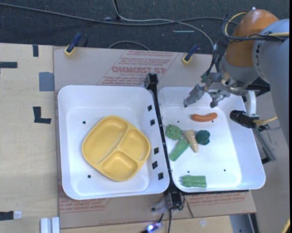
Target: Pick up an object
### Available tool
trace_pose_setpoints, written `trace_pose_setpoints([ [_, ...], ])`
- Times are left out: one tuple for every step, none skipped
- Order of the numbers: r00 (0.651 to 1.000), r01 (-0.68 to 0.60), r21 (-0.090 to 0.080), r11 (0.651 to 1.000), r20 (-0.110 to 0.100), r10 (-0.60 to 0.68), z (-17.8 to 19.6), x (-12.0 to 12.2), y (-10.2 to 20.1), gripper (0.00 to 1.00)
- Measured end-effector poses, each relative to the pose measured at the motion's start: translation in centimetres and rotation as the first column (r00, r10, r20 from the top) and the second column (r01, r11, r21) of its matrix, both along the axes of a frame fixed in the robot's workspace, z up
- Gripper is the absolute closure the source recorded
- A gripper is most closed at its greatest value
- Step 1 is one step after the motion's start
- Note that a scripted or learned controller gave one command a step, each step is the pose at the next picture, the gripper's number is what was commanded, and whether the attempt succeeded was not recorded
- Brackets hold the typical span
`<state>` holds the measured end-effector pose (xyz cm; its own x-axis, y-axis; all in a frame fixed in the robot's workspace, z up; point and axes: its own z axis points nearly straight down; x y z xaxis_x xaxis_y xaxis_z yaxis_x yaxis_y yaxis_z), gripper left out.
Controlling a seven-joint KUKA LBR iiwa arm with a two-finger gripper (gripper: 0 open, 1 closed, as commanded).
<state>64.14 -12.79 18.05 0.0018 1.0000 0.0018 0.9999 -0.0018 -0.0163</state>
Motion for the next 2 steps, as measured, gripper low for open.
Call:
trace_pose_setpoints([
  [1.000, -0.003, -0.002, 1.000, 0.014, 0.003, 0.9, 0.3, 0.0, 0.00],
  [1.000, -0.002, -0.003, 1.000, 0.011, 0.002, -5.1, -0.4, -0.5, 0.00],
])
